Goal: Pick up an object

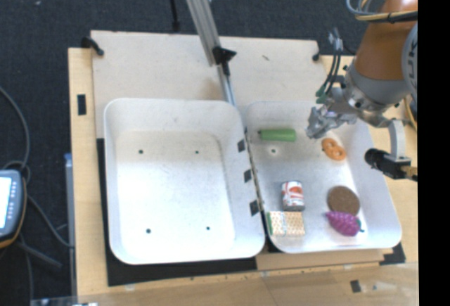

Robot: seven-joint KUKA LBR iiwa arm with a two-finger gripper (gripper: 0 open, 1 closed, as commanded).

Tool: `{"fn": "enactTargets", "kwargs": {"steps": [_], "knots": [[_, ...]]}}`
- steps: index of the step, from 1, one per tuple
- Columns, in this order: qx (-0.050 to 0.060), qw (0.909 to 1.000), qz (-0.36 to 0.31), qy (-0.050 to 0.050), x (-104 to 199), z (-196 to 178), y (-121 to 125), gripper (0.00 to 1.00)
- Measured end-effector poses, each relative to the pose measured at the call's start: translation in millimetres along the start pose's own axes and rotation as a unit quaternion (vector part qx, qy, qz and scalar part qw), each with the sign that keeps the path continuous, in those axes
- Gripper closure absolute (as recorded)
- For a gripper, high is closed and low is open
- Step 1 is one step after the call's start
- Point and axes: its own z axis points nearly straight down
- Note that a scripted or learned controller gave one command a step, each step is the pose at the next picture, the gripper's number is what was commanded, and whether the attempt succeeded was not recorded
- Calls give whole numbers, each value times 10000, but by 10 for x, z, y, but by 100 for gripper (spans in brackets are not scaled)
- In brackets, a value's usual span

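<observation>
On the tabletop [162,65] sit two shallow white bins side by side: the left bin [176,181] and the right bin [320,174], which carries all the loose items. The arm [383,51], grey with an orange upper section, reaches in from the right, and its tool [320,123] hangs above the upper part of the right bin. Whether the tool is apart or together cannot be told from this angle, and nothing can be seen between its tips.

Near the tool, just to its left, a green cylinder [277,134] lies on its side along the bin's upper area. An orange ring-shaped piece [334,150] rests just below and right of the tool, apart from the cylinder. Lower down, a small red and white can [292,195] stands near the bin's middle, with a patterned flat packet [287,224] just beneath it at the lower left corner. A brown round disc [343,200] lies toward the lower right, and a purple bunch of grapes [344,223] sits touching or just beside its lower edge.

A slanted aluminium post [200,9] rises from behind the bins, where the two meet.
</observation>
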Motion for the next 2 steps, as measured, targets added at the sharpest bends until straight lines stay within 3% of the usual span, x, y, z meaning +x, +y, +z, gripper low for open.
{"fn": "enactTargets", "kwargs": {"steps": [2], "knots": [[6, 10000, -17, 11, 1013, -3, -306, 100]]}}
